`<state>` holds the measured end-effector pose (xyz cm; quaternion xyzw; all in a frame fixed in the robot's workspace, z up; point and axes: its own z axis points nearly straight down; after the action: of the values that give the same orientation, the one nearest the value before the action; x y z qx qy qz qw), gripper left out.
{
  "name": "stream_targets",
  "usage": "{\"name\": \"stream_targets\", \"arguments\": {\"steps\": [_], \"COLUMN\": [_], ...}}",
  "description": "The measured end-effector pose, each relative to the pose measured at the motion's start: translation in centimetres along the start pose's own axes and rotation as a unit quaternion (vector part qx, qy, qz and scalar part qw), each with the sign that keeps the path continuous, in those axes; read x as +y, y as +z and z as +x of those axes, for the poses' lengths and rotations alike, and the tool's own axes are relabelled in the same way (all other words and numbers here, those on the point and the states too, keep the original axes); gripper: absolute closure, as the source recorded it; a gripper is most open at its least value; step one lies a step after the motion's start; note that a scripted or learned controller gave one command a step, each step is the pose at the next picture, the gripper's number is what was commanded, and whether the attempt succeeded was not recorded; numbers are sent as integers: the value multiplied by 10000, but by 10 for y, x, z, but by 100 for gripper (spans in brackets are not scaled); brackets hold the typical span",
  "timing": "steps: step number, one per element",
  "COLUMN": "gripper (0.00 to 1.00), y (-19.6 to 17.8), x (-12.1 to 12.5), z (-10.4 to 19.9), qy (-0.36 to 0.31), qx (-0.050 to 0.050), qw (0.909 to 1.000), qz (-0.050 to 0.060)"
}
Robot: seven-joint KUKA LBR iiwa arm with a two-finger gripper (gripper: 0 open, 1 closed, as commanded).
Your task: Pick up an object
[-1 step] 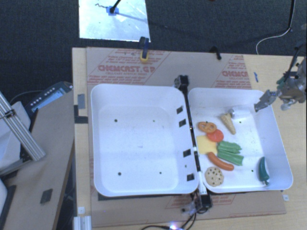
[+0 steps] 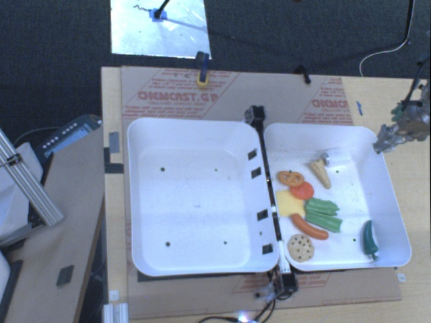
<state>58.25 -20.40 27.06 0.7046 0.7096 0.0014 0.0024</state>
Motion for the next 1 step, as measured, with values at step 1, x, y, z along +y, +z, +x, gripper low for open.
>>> {"name": "stream_targets", "arguments": {"steps": [1], "gripper": [100], "y": [68], "x": [25], "z": [57], "qy": [-8], "qx": [12], "qw": [10000], "qz": [27]}}
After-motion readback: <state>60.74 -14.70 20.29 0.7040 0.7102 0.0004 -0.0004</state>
